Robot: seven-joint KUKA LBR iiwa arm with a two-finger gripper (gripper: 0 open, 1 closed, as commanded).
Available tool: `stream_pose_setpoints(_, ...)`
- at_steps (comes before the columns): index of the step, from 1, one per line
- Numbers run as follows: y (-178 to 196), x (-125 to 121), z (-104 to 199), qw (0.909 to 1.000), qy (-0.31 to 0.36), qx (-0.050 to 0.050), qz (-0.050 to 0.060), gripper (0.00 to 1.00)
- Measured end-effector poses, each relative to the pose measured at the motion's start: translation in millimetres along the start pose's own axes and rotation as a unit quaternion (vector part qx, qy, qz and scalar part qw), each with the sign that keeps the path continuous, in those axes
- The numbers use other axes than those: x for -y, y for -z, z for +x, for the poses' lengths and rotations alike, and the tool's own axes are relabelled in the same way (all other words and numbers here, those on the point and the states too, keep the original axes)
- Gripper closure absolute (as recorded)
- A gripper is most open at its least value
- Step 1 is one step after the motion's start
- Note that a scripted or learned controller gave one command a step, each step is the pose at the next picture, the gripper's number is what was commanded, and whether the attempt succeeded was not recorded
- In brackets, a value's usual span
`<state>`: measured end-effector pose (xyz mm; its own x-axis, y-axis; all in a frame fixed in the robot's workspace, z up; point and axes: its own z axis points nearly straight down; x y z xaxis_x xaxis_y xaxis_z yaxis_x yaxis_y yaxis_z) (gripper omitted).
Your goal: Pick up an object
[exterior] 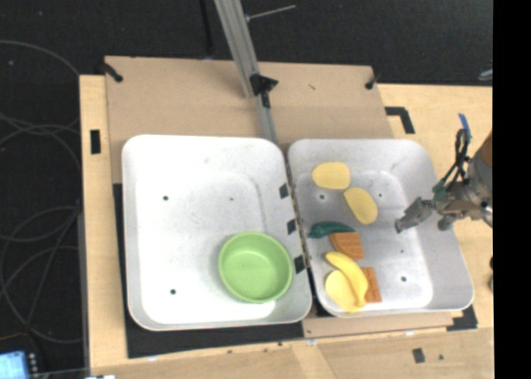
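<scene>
The right bin (pixel 406 286) holds several small items. Two yellow oval pieces (pixel 332 175) (pixel 360 205) lie near its middle. Below them sit a dark green piece (pixel 332 228), an orange ridged block (pixel 348 245), a yellow banana (pixel 350 274) and a second orange block (pixel 372 284). My gripper (pixel 412 218) hangs over the right side of this bin, to the right of the lower yellow oval and apart from every item. Nothing shows in its grasp.
A light green bowl (pixel 255 265) stands in the front right corner of the left bin (pixel 182 195). A slanted metal pole (pixel 236 29) rises behind the bins. Cables (pixel 459 162) hang by the arm at the right edge.
</scene>
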<state>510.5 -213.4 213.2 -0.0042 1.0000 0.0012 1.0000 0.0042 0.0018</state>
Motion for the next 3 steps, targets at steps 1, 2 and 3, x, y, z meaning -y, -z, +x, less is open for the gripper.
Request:
stream_pose_setpoints(1, 0, 0, 0, 1.0000, -0.001, 0.000, 0.000, 0.00)
stream_pose_setpoints(2, -43, 5, 0, 1.0000, -0.002, 0.001, 0.003, 0.00)
stream_pose_setpoints(3, -97, 16, 0, 1.0000, -0.002, 0.001, 0.003, 0.00)
